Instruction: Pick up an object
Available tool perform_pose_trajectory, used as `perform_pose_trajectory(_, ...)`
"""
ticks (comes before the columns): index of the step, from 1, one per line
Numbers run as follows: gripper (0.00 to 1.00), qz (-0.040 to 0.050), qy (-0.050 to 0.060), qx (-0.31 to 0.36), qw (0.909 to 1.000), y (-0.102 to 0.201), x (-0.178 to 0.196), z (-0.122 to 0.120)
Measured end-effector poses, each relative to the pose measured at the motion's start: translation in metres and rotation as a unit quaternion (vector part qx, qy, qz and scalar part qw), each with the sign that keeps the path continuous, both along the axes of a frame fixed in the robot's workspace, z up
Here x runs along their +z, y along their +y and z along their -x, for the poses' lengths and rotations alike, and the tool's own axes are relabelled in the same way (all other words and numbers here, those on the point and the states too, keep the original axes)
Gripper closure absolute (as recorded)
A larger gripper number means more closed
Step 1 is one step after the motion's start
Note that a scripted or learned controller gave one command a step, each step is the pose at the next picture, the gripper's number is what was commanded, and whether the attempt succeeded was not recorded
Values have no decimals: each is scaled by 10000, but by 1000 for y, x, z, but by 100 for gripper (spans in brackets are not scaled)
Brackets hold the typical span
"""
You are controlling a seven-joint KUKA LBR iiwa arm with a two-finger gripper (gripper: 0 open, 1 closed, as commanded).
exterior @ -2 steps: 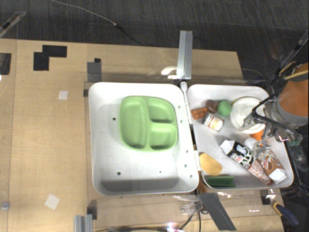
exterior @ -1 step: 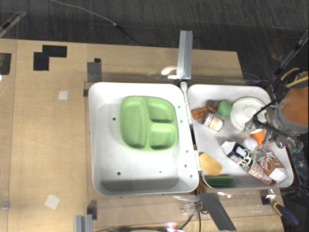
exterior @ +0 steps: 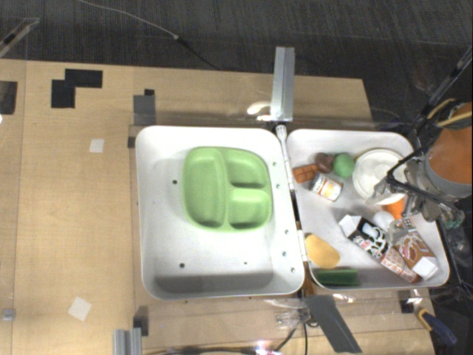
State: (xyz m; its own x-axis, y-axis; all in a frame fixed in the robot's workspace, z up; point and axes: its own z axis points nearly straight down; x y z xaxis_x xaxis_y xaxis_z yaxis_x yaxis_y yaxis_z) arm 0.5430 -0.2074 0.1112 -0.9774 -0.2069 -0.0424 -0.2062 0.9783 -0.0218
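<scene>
Two shallow white bins sit side by side on the bench. The left bin [exterior: 159, 220], in the middle of the frame, holds one thing: a green divided tray [exterior: 225, 188] with three compartments, lying in its upper half.

The right bin [exterior: 314, 140], at the right of the frame, is crowded. Along its upper part lie a dark brown piece [exterior: 324, 161] and, just right of it, a green ball [exterior: 343, 164]. Below them, near the bin's left wall, is a reddish-brown piece [exterior: 304, 174], touching a small jar [exterior: 326, 188] with a white label that lies tilted. A white bowl [exterior: 375, 172] stands at the upper right of the bin. In the middle lies a black-and-white packet [exterior: 368, 236], and to its right a brown and white box [exterior: 411, 257] near the lower right corner. At the lower left of this bin is a yellow rounded object [exterior: 321, 251], and just below it a dark green flat bar [exterior: 338, 277] against the bottom wall.

The arm enters from the right edge, its orange band [exterior: 451, 156] showing above the wrist. The gripper [exterior: 403, 214] hangs over the right part of the right bin, close to a small orange object [exterior: 395, 205] beside the bowl. Whether the tool is open or closed cannot be told, nor whether it touches anything.
</scene>
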Motion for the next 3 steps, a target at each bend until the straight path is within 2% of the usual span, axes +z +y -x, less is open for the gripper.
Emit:
perform_pose_trajectory(1, 0, 25, -131, 60, 9999, 2, 1, 17)
perform_pose_trajectory(2, 0, 15, 22, 89, 10000, -2, 0, 1)
perform_pose_trajectory(3, 0, 14, 20, 27, 10000, -3, 0, 0)
